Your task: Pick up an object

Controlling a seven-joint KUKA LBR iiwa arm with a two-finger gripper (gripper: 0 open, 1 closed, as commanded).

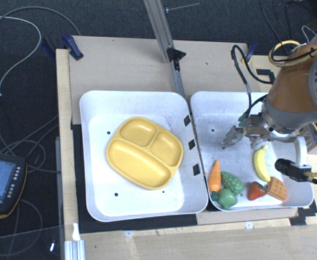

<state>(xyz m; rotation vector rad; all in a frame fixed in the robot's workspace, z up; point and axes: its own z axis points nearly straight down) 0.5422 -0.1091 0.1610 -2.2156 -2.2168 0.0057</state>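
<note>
My gripper [241, 141] hangs over the middle of the right bin [212, 112], open, with nothing between its fingers. Toy foods lie along that bin's near edge. A yellow banana [261, 164] lies just below and right of the gripper. An orange carrot [215, 176] stands at the left, beside green broccoli [233, 181] and a green pepper [226, 199]. A red strawberry [256, 190] and a tan waffle [276, 188] sit at the near right corner.
The left bin [93, 118] holds a yellow divided plate [144, 152]. A metal pole [163, 31] slants down to the gap between the bins. Cables [245, 69] hang over the right bin's far edge. A black fitting [291, 169] juts from the arm near the banana.
</note>
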